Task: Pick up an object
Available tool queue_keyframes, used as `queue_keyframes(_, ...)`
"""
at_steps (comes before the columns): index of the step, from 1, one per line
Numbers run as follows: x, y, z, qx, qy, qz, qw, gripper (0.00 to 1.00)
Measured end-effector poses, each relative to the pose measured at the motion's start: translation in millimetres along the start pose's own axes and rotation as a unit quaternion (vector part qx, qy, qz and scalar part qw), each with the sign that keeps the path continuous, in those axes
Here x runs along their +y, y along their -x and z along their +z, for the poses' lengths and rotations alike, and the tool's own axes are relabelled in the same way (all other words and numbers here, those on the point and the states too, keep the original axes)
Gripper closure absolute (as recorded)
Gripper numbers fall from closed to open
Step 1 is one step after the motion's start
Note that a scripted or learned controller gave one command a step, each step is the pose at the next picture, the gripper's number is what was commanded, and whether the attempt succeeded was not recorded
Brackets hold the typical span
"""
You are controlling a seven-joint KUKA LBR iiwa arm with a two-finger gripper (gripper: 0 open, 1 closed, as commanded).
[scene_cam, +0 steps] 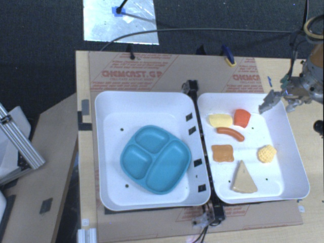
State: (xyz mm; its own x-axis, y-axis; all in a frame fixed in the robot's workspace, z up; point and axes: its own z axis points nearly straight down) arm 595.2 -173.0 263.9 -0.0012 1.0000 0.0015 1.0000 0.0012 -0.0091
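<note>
From where I stand, two shallow white bins sit side by side on the bench, the left bin [109,135] and the right bin [291,151] meeting along a dark seam in the middle. A blue divided plate [155,159] lies in the left bin, turned at an angle, its three compartments bare. The right bin holds the toy food that could be picked. Toward its far side a pale yellow piece [220,120] lies just left of a red-orange block [242,118], the two nearly touching. Just nearer than them a sausage [231,133] lies slantwise. Nearer still, a brown toast-like square [223,153] lies toward the left of the bin and a knobbly yellow lump [266,154] toward the right, well apart from one another. A tan wedge [244,178] rests closest to the near rim. The arm comes in from the right, and its gripper [276,100] hangs over the far right edge of the right bin, to the right of the red-orange block and apart from it. One grey finger [268,102] points down and left toward the bin; the rest is too blurred, so I cannot tell how wide the fingers stand, and I see nothing between them. Beneath the bins lies a printed cardboard sheet [131,72].
</note>
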Motion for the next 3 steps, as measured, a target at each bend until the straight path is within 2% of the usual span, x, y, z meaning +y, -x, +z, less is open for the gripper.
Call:
queue_keyframes(1,2.0,-0.6,-6.8,-0.001,0.006,-0.001,1.0000,0.00)
queue_keyframes(2,9.7,0.9,37.4,-0.001,0.004,-0.001,1.0000,0.00)
queue_keyframes(3,15.0,3.9,97.9,-0.001,0.004,0.000,1.0000,0.00)
